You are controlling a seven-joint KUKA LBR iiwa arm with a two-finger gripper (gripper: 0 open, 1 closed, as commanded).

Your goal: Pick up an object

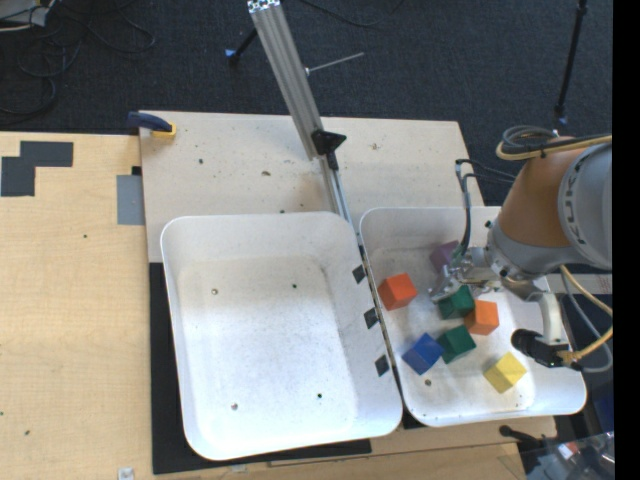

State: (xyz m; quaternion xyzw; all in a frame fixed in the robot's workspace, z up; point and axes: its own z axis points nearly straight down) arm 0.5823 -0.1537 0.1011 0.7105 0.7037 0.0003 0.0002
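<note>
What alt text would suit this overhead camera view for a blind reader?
A grey robot arm's pincer reaches into the right bin among colored blocks, beside a green block. The left bin sits beside it on a wooden bench.

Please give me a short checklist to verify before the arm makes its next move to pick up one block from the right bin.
1. Gripper is over the right bin: ok.
2. Nearest target, a green block, is beside the gripper: ok.
3. A block between the fingers: cannot tell.
4. Space around the target: not ok; an orange block and a second green block crowd it.
5. Purple block partly hidden behind the gripper: cannot tell its pose.
</note>
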